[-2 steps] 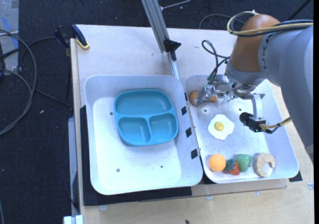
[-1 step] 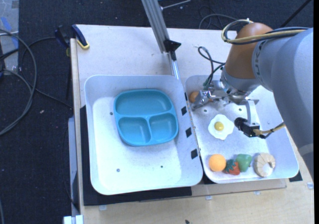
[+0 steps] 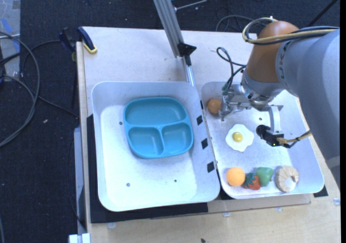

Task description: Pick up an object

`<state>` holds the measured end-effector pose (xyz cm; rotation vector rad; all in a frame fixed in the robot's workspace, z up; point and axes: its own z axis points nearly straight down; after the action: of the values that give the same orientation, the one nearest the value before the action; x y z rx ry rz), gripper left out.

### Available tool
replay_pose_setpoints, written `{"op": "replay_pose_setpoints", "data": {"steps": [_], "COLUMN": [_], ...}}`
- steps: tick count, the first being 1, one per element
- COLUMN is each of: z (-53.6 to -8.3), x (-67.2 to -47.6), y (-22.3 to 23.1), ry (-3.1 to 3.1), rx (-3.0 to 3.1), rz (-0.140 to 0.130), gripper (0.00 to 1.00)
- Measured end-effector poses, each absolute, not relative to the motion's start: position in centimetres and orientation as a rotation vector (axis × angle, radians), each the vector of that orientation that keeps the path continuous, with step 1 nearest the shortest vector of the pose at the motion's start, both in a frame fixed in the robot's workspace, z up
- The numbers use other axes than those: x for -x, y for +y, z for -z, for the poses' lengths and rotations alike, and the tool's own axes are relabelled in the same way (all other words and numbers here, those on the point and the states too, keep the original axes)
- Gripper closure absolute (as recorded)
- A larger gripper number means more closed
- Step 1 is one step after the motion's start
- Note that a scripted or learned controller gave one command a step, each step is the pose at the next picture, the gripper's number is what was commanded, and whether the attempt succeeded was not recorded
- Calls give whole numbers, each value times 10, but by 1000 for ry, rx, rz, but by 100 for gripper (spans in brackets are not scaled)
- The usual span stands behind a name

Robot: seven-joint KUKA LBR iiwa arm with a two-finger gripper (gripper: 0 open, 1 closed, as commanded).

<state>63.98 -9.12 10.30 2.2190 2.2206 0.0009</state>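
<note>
Hovering in the right bin (image 3: pixel 308 174), the gripper (image 3: pixel 226 109) sits beside a brown egg (image 3: pixel 214 106). Finger state cannot be determined. A fried egg (image 3: pixel 238 137) lies just below.

The arm (image 3: pixel 303 58) runs off the right edge and covers the right bin's (image 3: pixel 308 182) far corner; the hand's (image 3: pixel 231 108) fingers are too small to read.
</note>
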Motion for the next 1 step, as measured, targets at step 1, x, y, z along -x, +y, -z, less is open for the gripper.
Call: {"op": "replay_pose_setpoints", "data": {"steps": [1], "z": [-165], "x": [-638], "y": [-97], "ry": [2216], "rx": [-2219], "rz": [-6], "gripper": [100]}}
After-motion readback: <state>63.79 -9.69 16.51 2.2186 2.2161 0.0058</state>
